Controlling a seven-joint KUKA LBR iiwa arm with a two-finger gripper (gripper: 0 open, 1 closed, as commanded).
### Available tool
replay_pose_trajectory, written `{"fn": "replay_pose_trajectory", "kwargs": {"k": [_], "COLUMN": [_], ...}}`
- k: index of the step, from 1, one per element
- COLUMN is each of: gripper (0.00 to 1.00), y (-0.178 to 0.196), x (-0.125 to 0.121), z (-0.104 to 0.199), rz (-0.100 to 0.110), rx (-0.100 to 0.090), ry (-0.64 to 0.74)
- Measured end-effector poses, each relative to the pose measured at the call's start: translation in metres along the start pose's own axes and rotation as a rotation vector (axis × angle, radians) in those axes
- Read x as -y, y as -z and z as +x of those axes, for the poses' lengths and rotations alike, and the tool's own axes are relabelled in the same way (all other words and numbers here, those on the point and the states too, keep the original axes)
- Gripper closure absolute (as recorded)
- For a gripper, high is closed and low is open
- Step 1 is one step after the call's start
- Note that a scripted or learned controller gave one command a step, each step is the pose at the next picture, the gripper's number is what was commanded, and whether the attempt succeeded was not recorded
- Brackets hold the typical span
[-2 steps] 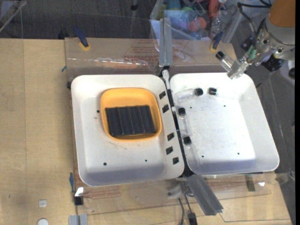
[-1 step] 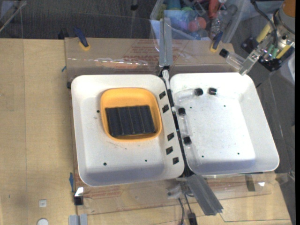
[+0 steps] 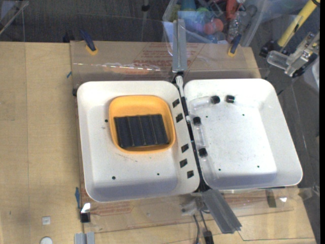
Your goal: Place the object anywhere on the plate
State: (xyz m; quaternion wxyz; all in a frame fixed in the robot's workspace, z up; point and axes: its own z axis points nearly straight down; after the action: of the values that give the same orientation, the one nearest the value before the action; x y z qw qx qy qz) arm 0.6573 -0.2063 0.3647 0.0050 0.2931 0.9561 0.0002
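Observation:
An orange plate (image 3: pixel 118 107) with rounded corners sits in the upper middle of the left white bin (image 3: pixel 101 174). On it lies a flat black rectangular object (image 3: pixel 141 131) with several lengthwise ridges. The object rests wholly inside the plate's rim and fills most of its floor.
The right white bin (image 3: pixel 244 146) holds two small black pieces (image 3: pixel 222 99) near its far edge. A strip of black clips (image 3: pixel 184 147) runs along the seam between the bins. A clear box of coloured toys (image 3: pixel 213 9) stands behind the bench. Wooden tabletop lies to the left.

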Motion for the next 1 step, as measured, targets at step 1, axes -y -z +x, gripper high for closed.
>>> {"fn": "replay_pose_trajectory", "kwargs": {"k": [1], "gripper": [1.00], "y": [0.0666], "x": [0.0123], "z": [-0.0118], "rz": [-0.001], "rx": [0.001], "ry": [0.266]}}
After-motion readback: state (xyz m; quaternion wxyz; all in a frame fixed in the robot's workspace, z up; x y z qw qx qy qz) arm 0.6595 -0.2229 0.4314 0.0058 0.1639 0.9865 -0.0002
